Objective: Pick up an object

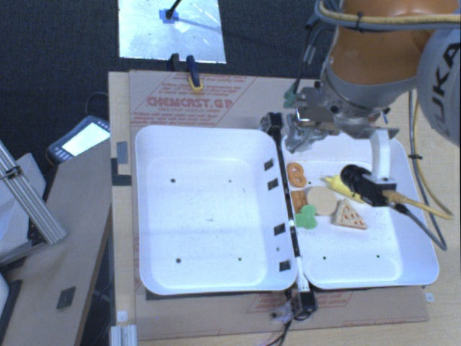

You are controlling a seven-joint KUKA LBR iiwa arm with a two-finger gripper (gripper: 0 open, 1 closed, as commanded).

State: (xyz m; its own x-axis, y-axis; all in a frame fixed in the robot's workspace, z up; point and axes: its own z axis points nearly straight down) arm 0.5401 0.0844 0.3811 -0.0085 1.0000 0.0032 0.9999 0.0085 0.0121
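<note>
Brown sheet (230, 86) left of claw (300, 140) reads CHEMCAST.

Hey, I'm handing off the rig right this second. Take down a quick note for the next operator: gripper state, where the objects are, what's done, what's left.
Gripper: hangs over the far left corner of the right bin. Open or shut cannot be told from this view, and no object is visibly held.
Objects: all lie in the right bin, toward its left side. They are an orange pretzel-shaped piece, a green piece, a tan triangular wedge and a yellow piece partly hidden by the robot.
Done: nothing picked up yet.
Left: descend on one object, probably the orange piece nearest the gripper, grasp it and lift.
</note>
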